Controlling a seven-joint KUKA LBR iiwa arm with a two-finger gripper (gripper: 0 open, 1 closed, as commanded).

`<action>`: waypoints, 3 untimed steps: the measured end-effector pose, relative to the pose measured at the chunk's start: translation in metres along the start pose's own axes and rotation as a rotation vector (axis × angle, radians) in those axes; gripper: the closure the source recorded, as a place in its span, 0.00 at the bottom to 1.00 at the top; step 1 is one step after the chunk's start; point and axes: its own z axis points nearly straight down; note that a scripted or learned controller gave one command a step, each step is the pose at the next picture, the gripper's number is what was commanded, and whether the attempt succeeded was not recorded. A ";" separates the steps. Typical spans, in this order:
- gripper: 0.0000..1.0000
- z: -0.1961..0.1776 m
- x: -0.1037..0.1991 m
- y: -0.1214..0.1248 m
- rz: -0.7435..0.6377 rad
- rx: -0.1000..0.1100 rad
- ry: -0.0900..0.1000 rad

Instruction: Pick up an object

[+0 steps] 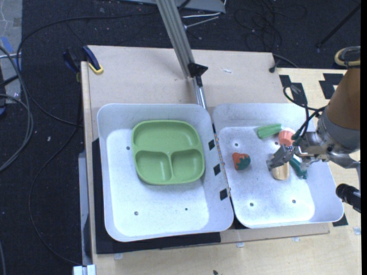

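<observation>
While the gripper (280, 160) is hovering over the tan object (280, 172), fingers spread and grasping nothing, descending straight is looking wisest.

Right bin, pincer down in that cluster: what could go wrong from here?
1. The pincer sits among a tan piece, a teal piece and an orange piece. Packed this tightly, it may nudge a neighbour or close on two.
2. The tan piece lies under the fingertips; whether it is gripped is unclear, so a lift may come up bare.
3. The cluster is near the right bin's far side, so a push could slide pieces against the wall.
</observation>
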 end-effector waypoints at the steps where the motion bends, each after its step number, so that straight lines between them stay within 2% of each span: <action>1: 0.00 -0.005 0.000 0.002 -0.002 -0.010 -0.002; 3: 0.00 0.089 0.016 0.008 -0.001 -0.005 -0.001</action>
